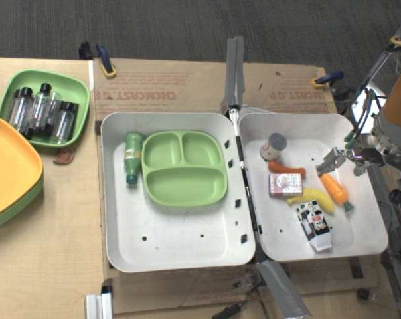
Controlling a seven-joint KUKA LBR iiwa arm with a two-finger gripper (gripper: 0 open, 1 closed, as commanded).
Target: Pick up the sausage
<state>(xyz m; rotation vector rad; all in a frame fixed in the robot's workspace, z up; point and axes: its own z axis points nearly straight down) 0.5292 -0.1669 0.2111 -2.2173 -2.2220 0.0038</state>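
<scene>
The two-finger gripper [334,159] hangs with its fingers apart and nothing between them, just above the top end of an orange plastic carrot [334,187] in the right white bin [366,234]. The reddish-orange toy sausage [286,170] lies to the gripper's left, its long axis running across the bin, touching a pink card box [285,185] below it.

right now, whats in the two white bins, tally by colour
green: 2, bottle and divided plate
orange or red: 2, carrot and sausage
yellow: 1, banana
pink: 1, small box
grey: 1, can
white and black: 1, carton
total: 8
</scene>
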